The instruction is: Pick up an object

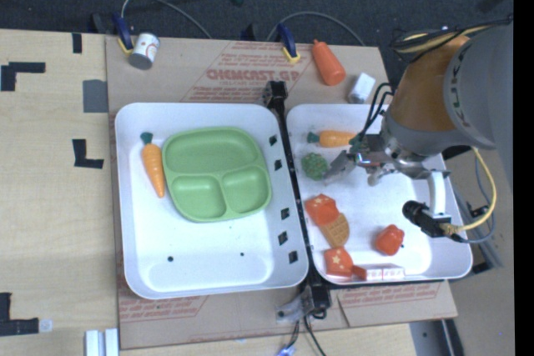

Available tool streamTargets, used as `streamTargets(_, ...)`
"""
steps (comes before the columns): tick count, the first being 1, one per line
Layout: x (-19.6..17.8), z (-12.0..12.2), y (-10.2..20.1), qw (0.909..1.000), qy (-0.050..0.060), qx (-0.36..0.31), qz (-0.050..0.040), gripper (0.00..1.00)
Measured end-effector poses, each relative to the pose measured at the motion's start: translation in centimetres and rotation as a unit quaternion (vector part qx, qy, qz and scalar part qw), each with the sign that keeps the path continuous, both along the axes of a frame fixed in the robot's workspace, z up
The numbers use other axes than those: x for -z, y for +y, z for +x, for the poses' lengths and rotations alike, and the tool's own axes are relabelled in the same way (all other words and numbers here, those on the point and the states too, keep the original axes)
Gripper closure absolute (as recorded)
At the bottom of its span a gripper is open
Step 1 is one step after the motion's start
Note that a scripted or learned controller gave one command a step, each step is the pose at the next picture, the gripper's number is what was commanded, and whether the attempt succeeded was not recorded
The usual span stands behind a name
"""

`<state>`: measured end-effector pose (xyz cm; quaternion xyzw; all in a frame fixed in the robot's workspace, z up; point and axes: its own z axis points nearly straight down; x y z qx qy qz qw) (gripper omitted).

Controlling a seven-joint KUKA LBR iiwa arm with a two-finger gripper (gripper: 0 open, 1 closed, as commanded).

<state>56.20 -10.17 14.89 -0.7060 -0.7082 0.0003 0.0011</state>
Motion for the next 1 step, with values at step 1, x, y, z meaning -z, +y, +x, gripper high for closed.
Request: streamTargets(1, 5.96, 4.88, 0.12, 1.0000, 0.000, 0.001, -0.0005, 0.00)
